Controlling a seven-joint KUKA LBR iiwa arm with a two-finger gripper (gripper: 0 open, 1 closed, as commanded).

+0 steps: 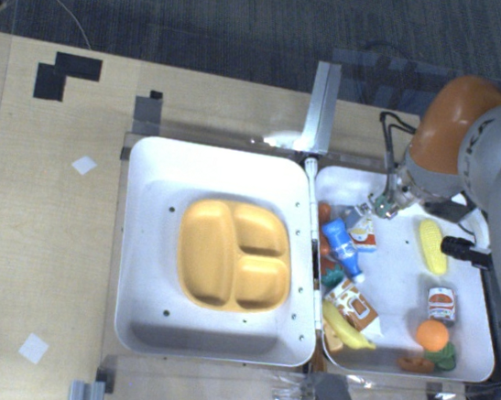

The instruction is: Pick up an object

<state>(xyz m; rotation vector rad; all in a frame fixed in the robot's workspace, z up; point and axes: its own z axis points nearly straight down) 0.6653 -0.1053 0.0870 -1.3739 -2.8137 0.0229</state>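
1. The gripper (pixel 381 206) hovers near the right bin's (pixel 477 365) back edge; I cannot tell its grip state.
2. The corn cob (pixel 431 246) lies near the bin's right edge, long axis front-to-back.

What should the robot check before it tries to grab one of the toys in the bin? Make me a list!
1. Gripper is above the right white bin: ok.
2. Fingers open and ready: cannot tell, too small and blurred.
3. A toy sits close by: ok, the blue plastic bottle lies just below-left of the gripper.
4. Nothing already held: cannot tell.
5. An easy toy with space around it: ok, the yellow corn-shaped toy lies apart from the rest.
6. Crowded spots to avoid: not ok, the yellow banana and small brown-and-white carton touch along the bin's left wall.
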